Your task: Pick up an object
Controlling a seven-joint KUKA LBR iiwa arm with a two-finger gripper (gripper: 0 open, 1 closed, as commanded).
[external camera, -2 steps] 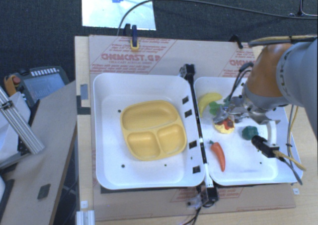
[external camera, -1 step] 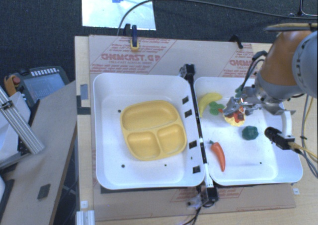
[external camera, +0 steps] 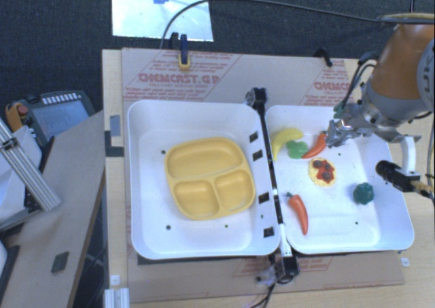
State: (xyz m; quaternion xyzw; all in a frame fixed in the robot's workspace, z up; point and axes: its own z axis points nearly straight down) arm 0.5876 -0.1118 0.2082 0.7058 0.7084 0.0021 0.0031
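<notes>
**Crowded corner makes a clean pick uncertain**

Camera view: The grey arm with its orange band reaches in from the right, and its two-finger gripper (external camera: 334, 134) sits low over the right shallow white bin (external camera: 391, 232), at the upper end of an orange-red toy carrot or pepper (external camera: 315, 145). How far the pincer is open cannot be told from this angle, nor whether it has hold of anything.

That orange-red piece lies just beside a small green toy vegetable (external camera: 295, 149), which touches a yellow toy banana (external camera: 285, 138). A round yellow pizza-like toy with red topping (external camera: 322, 172) sits close below. The likely trouble is this crowding: a closing pincer could nudge the neighbours, catch two pieces, or clip only the tapered tip, which I judge would slip out.

Farther off lie a second orange-red toy pepper (external camera: 298, 212) and a dark green broccoli-like toy (external camera: 363, 193). The left shallow white bin (external camera: 146, 164) holds a yellow three-compartment plastic tray (external camera: 207, 177).
</notes>
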